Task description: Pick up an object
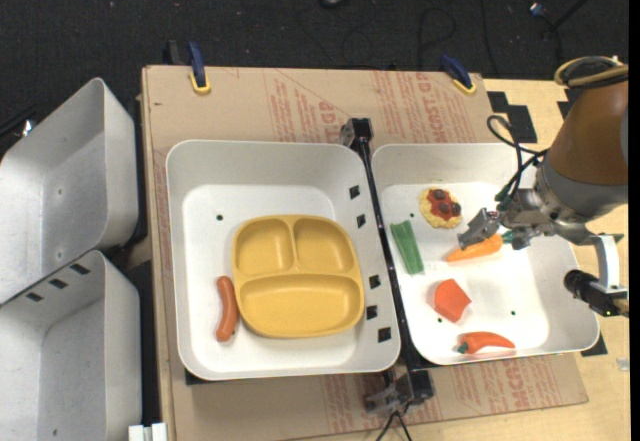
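Observation:
In the right bin (566,327) an orange carrot (473,251) lies near the middle, slanting up to the right. My gripper (494,227) hangs right over the carrot's upper right end, with the grey arm and its orange band (592,129) coming in from the right. It is too small and dark to tell whether it touches the carrot. A small tart with red topping (441,206) sits just left of the gripper. A green strip (406,246), a red block (452,300) and a red-orange pepper (486,341) also lie in this bin.
The left bin (190,229) holds a yellow divided plate (297,276) and a sausage (227,309) beside it at the lower left. A black divider (375,229) runs between the bins. Two more white bins (60,229) stand off the bench at far left.

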Available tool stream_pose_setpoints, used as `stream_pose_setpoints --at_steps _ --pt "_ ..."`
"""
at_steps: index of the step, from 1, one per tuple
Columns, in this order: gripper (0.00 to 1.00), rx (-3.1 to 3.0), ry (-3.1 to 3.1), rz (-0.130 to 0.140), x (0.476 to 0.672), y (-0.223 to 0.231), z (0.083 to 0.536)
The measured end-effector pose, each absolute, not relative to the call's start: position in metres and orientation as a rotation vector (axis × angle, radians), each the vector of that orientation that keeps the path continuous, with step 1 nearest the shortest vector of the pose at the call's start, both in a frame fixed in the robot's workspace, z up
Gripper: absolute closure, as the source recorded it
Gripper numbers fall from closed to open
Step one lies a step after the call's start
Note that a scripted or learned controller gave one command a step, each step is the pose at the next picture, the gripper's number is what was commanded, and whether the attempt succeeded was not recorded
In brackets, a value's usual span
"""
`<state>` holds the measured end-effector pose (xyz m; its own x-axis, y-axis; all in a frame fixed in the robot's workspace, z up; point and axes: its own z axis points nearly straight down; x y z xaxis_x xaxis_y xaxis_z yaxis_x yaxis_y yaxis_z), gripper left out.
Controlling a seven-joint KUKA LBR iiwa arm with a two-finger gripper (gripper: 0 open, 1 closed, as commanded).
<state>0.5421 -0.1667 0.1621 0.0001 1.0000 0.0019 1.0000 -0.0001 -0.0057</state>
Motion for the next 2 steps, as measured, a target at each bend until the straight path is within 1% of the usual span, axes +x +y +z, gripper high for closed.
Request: stream_pose_setpoints --at_steps 1,2 --pt "0.00 -2.218 -2.216 0.004 0.539 -0.160 0.117" --pt "1.00 -2.224 -2.220 0.000 0.541 -0.161 0.130"
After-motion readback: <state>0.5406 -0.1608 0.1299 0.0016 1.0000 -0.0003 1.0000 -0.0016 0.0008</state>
